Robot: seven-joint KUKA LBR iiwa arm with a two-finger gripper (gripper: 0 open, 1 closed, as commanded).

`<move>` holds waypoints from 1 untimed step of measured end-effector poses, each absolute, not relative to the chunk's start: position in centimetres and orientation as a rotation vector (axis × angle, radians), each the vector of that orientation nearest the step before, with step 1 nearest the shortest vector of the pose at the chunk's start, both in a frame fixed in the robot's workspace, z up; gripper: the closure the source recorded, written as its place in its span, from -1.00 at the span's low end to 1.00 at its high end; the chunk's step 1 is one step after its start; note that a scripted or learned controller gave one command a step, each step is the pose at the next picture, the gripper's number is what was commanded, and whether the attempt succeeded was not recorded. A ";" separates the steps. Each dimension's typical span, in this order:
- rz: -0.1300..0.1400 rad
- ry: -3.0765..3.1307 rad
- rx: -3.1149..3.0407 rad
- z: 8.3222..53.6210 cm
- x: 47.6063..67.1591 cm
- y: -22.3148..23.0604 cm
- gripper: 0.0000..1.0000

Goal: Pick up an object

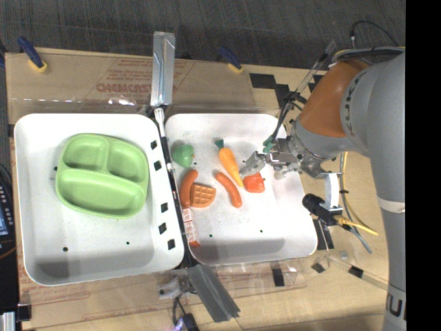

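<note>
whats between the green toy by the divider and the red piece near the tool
In the camera view, the toy carrot lies between the green toy and the red piece, with the sausage just below that line. The tool is beside the red piece.

Two white bins, left bin (pixel 27 185) and right bin (pixel 275 243), look like smooth plastic, slightly glossy. Green divided plate (pixel 103 174) is plastic with a soft satin sheen. Toy food is smooth moulded plastic: carrot (pixel 229 164), sausage (pixel 229 189), red piece (pixel 254 183), green round piece (pixel 182 154); the waffle (pixel 202 195) has a ribbed grid face. Arm (pixel 372 109) has matt grey casing and a glossy orange band (pixel 324 105). Gripper (pixel 265 158) is bare metal, dull shine. Bench top (pixel 89 74) looks like brown cardboard, matt, under clear film. Floor (pixel 103 5) behind looks dark, ribbed, carpet-like.
</note>
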State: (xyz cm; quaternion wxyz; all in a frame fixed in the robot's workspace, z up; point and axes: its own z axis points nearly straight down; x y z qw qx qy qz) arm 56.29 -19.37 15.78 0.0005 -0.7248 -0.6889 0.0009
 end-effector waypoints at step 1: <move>0.001 -2.311 -2.125 9.2 56.5 -18.4 -1.00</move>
